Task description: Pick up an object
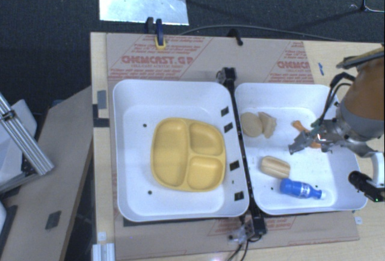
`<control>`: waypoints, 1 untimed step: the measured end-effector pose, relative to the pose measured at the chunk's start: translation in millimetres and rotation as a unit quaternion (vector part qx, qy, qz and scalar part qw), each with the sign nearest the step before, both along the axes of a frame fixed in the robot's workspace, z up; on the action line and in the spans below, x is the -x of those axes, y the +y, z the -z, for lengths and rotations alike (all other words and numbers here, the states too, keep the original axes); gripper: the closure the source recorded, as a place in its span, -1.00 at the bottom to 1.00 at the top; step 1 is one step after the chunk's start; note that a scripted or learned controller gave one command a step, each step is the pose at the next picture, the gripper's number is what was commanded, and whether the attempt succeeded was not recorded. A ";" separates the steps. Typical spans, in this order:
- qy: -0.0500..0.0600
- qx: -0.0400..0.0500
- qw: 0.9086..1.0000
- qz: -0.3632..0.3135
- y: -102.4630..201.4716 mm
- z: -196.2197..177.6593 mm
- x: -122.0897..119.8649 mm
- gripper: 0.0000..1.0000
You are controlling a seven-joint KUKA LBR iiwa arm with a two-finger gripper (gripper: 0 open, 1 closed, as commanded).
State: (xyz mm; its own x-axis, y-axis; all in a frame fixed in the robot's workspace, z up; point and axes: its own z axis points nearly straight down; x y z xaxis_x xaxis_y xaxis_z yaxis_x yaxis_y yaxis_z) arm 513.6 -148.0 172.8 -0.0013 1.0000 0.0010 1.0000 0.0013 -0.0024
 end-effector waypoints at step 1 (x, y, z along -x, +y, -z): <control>0.000 0.000 1.000 0.000 6.5 60.7 -1.7 -1.00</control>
